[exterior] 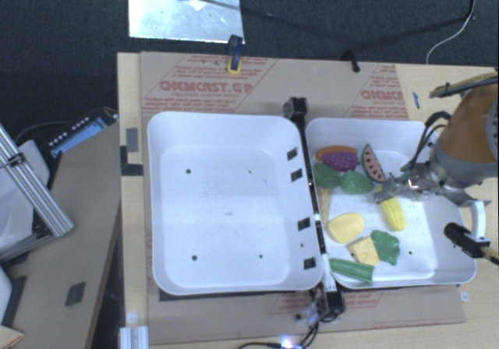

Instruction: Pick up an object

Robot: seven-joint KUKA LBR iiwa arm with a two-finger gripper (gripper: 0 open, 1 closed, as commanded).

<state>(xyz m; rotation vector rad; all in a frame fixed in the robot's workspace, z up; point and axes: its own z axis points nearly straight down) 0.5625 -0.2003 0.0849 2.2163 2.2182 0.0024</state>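
Yellow plastic corn cob [393, 213] sits in the right-hand shallow white bin [447, 262], and the metal two-finger gripper [394, 190] is right down on top of it, fingertips at the cob's upper end. Touching or just above? Too blurred to call, and how wide the claw stands cannot be told from this slanted angle either; nothing is clearly seen held between the tips.

Grey arm with its orange band [470, 128] comes in from the right edge, wrist low over the bin's right half.

Around the corn, the toy food is packed in close. Up at the top of the pile, a purple and orange oval piece [337, 156] lies beside a red watermelon slice [369, 162]. Just below them, two green leafy pieces [343, 179] sit side by side, near the divider. Lower down, a pale yellow rounded piece [345, 226], then a yellow cheese wedge [361, 250] touching a small green leafy piece [386, 245]. A long green pod-shaped piece [351, 268] lies along the bin's near edge.

Over on the left, the left-hand shallow white bin [226, 199] shows its bare floor with small dark holes. Both bins rest on a cardboard sheet with red print [207, 84].
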